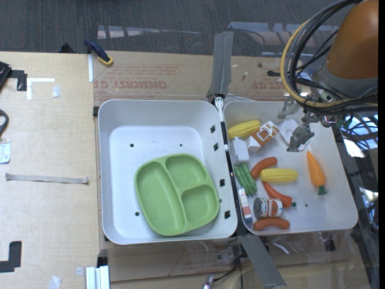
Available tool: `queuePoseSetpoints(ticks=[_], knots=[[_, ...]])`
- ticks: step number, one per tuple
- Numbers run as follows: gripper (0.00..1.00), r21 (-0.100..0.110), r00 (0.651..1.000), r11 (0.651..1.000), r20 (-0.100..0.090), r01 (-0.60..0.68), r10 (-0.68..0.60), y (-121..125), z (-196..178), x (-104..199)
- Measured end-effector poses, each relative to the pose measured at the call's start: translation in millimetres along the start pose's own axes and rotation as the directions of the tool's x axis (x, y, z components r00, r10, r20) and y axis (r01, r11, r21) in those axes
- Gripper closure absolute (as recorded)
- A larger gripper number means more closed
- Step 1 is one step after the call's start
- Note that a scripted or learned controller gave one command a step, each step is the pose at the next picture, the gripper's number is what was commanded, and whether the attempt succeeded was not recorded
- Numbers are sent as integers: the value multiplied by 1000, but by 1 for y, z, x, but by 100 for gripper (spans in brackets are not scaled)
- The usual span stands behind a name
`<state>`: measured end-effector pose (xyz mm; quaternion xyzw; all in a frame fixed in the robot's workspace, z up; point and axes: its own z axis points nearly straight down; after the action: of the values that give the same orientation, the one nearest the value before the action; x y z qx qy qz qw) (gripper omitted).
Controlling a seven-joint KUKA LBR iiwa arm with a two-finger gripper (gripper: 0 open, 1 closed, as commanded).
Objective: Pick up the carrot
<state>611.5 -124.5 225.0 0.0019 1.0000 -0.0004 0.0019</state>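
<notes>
Clutter is gathered in the right-hand bin (346, 212), while the left-hand bin (114, 173) carries a green divided plate (177, 192) lying flat toward its near side. Nearest the camera in the right bin, a sausage (271, 224) and a small can (267, 208) lie close against the front wall, with a red chilli pepper (276, 194) just behind them. Further in, a yellow corn cob (278, 174), a second sausage (263, 166) and some green beans (244, 178) are crowded toward the divider. The carrot (315, 170) lies apart from that crowd, near the right wall, orange body pointing away and green stub toward the camera; its isolation would seem to leave room for a grasp from above. The gripper (298, 138) hangs just beyond the carrot's tip and slightly left of it, evidently placed for a descent; nothing is seen between its fingers, which appear parted. Farthest back, a second corn cob (243, 129) and a small orange-and-white carton (264, 135) rest near the rear wall.
</notes>
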Motion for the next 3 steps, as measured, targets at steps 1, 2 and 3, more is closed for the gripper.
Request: queuePoseSetpoints(ticks=[1,2,3], knots=[[0,0,997,997,-1,72,-72,-34,84,27],[0,-1,972,972,-1,234,-234,-98,133,50],[100,2,971,971,5,238,-238,-97,122,47]])
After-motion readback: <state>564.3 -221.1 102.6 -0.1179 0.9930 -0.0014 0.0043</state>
